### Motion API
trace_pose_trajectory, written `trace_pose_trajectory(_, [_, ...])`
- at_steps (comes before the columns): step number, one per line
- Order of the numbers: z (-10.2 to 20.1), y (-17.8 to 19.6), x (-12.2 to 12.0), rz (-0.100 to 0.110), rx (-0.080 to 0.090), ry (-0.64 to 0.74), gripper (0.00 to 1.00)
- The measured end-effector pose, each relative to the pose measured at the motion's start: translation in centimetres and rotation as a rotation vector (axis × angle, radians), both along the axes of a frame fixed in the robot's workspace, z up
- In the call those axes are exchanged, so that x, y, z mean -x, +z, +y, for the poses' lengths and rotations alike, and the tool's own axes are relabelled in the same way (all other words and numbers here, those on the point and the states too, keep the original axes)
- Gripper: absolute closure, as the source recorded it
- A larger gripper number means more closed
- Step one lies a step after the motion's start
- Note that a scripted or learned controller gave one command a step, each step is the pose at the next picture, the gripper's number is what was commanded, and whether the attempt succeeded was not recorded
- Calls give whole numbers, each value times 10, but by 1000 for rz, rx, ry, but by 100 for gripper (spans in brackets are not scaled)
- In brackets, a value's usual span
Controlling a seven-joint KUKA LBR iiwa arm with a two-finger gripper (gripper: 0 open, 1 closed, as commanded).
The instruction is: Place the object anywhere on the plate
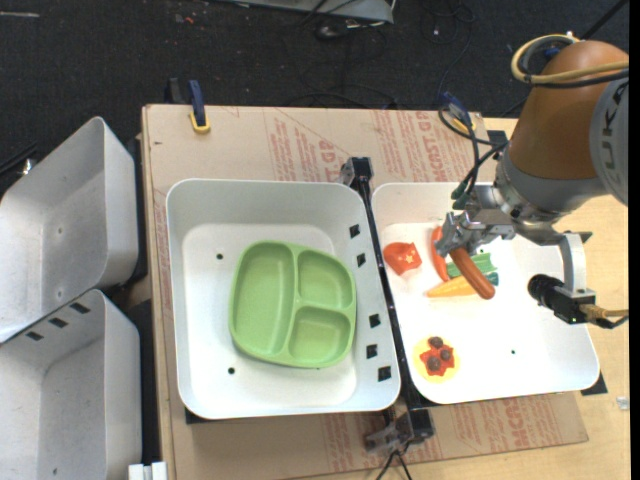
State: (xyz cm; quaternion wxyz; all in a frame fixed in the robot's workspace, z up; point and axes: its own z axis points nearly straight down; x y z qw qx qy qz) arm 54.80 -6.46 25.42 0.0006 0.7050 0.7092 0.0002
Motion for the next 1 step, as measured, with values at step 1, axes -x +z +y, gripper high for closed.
trace_pose_trajectory(1, [48,4,-27,-2,-2,2,100])
